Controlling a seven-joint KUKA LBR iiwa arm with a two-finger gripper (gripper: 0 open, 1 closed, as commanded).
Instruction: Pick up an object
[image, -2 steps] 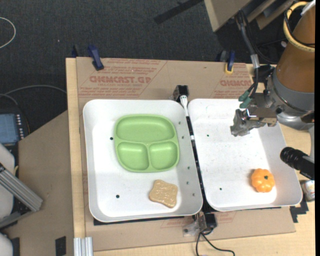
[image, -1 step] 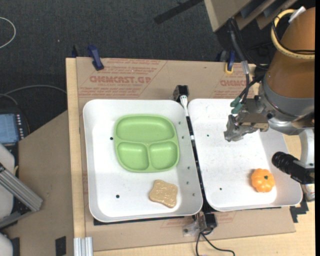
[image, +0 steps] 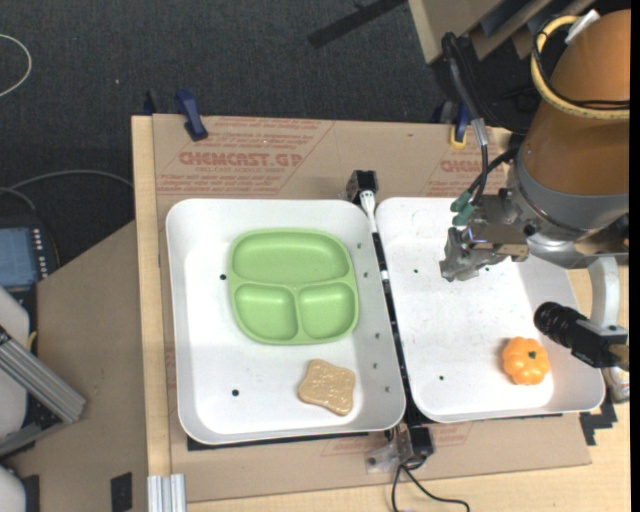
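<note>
Okay, looking down on the bench now, two white bins side by side. The arm reaches in from the right, and its jaws hang over the upper left part of the right bin, above bare white floor. I can't tell whether the jaws are apart or together; from this slant they read as one grey cluster. I see nothing between them.

What's there to pick? In the right bin there's a small orange pumpkin, down in the near right corner, close to the bin's rim. It sits well apart from the jaws, with open floor between the two.

Over in the left bin there's a green plate with three compartments, one wide across the top and two smaller below, lying flat in the middle. Just below it, near the front edge, lies a tan cookie, flat on the floor and apart from the plate.

A black clip sits at the far end of the seam where the two bins meet. A blue clamp grips the bench's far left edge.
</note>
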